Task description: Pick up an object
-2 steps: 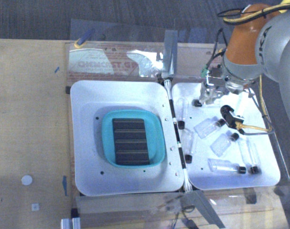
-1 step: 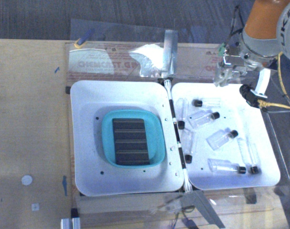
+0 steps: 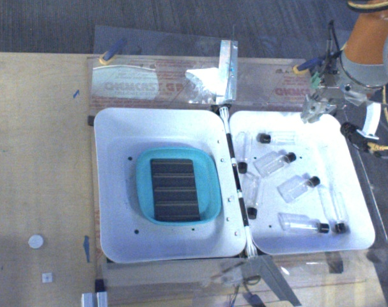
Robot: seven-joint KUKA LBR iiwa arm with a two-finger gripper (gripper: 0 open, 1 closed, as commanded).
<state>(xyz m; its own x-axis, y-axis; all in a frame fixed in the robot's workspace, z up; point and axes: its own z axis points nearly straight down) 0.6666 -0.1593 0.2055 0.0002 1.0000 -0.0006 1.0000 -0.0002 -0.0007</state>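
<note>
Small clear plastic bottles (image 3: 297, 187) with black caps lie scattered in the right bin (image 3: 353, 171): light, smooth, prone to roll; grip across the body. The tool (image 3: 315, 109) hovers at the far rim; I cannot tell its state.

Count of items on the bench, as I read it from the remote feed.

I count two white bins, a left bin (image 3: 110, 171) and a right bin (image 3: 353, 171). The left holds one teal tray (image 3: 144, 184) with one dark slatted insert (image 3: 174, 189). The right holds seven clear vials (image 3: 294, 188), each with one black cap (image 3: 314, 181). Behind the bins I count two blue clamps (image 3: 114, 48), and on the bench one small disc (image 3: 35, 240).
</note>
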